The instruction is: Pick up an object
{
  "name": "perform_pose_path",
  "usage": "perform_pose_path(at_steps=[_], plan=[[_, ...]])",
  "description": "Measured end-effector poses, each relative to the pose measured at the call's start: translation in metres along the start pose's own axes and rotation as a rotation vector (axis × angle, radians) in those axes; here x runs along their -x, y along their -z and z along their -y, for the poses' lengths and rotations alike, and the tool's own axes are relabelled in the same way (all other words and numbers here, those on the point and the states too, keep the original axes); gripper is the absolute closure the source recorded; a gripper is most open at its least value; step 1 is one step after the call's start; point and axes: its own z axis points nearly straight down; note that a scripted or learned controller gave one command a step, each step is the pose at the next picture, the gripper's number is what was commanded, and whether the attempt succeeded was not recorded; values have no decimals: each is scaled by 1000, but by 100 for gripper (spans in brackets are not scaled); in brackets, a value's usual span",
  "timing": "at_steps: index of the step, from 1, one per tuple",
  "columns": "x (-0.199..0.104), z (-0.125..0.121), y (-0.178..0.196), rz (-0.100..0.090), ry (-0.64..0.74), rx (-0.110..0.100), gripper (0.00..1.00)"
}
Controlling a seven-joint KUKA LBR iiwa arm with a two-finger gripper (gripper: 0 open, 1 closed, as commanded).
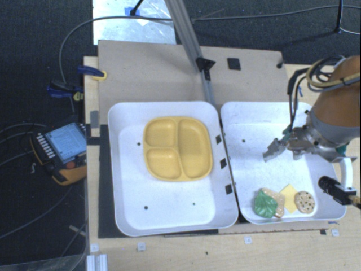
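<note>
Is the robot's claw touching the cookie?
Apart. The camera view shows the gripper above bare white bin floor, well away from the cookie in the right bin's near corner.

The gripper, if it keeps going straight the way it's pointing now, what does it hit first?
The gripper points toward the right bin's bare floor, so it would likely meet that first. The toy food lies off to the side. Depth is unclear.

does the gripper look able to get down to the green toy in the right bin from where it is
Probably yes: the gripper hangs over bare floor of the right bin, and the green toy lies uncovered toward the near wall, with a yellow piece beside it.
</note>
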Motion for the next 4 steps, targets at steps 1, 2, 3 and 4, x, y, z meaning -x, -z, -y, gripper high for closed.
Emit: perform_pose_path(at_steps=[1, 2, 3, 4], plan=[[4, -6, -60, 0, -1, 1, 0], [4, -8, -109, 1, 0, 8, 0], [6, -9, -96, 6, 0, 15, 100], [9, -9, -32, 2, 2, 10, 100]])
